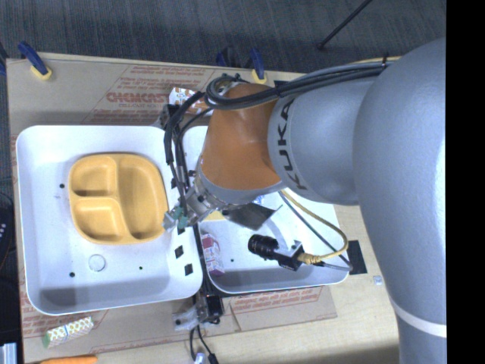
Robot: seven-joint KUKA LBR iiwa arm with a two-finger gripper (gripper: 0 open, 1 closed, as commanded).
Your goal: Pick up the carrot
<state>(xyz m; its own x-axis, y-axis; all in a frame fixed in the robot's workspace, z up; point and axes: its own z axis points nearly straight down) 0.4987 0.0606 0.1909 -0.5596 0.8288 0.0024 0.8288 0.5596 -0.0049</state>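
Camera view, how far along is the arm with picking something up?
Done: nothing I can confirm. In hand: the gripper sits at the wall between the two shallow white bins, beside the yellow divided plastic tray. Left: a grasp and lift, as far as I can tell.

Yellow tray point(117, 197), white bins point(38, 203), grey-orange arm point(303, 142).

Even, fairly bright overhead light is glaring off the left white bin point(34, 203), while the near grey arm point(394, 165) is looking soft and blurred.

Glossy plastic bins point(38, 203), matt yellow tray point(117, 196)
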